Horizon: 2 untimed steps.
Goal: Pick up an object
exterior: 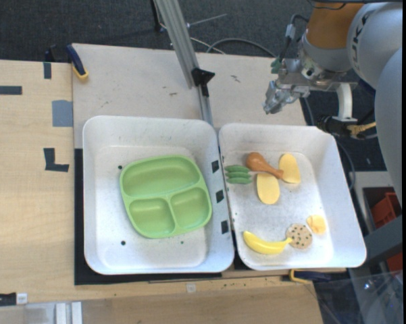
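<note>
Objects for picking all lie in the right-hand shallow white plastic bin (338, 174), which serves as the landmark for everything else. Near its middle sits a brown toy drumstick (262, 165), with a green toy pea pod (238, 175) just beside it toward the bin's left wall. Two pale yellow oval toy slices lie close by: one (290, 168) at the drumstick's far end, the other (268, 189) just below it. Along the bin's near edge rest a yellow plastic banana (263, 244), a round speckled toy cookie (299, 235) touching the banana's tip, and a small yellow-orange toy piece (317, 224) beside the cookie.

Left of this bin, the second white bin (94, 181) carries a green three-compartment plastic plate (165, 196).

The claw (278, 101) hangs on the grey arm with the orange band (334, 25), beyond the right bin's far rim and over the bare bench (135, 79), not over any object. Whether its fingers are spread or pressed together cannot be told at this angle, and nothing is seen between them.

As a judgement, the task is barely begun: no object is lifted, every one rests on the bin floor. What is left is the whole pick: moving over the bin, descending on one item, closing and raising it.
</note>
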Available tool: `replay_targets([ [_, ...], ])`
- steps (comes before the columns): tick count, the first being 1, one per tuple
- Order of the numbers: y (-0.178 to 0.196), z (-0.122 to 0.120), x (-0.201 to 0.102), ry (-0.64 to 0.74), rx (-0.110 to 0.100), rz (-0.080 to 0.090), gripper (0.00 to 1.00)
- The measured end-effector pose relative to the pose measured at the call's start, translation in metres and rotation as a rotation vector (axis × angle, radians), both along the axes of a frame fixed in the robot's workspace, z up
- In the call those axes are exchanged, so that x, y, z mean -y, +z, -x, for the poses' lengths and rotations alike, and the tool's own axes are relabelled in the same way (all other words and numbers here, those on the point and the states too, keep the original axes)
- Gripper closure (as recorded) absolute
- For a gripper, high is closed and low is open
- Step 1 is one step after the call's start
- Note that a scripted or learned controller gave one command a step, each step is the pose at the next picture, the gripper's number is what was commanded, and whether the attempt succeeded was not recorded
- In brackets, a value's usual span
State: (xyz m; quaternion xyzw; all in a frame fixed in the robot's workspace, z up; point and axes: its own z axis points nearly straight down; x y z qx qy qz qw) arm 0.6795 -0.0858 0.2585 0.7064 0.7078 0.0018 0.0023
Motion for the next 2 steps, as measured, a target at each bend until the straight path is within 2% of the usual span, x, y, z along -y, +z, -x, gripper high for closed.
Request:
replay_targets([
  [1, -0.016, 0.028, -0.047, 0.003, -0.010, -0.002, 1.00],
  [2, -0.029, 0.051, -0.092, 0.003, -0.010, -0.002, 1.00],
])
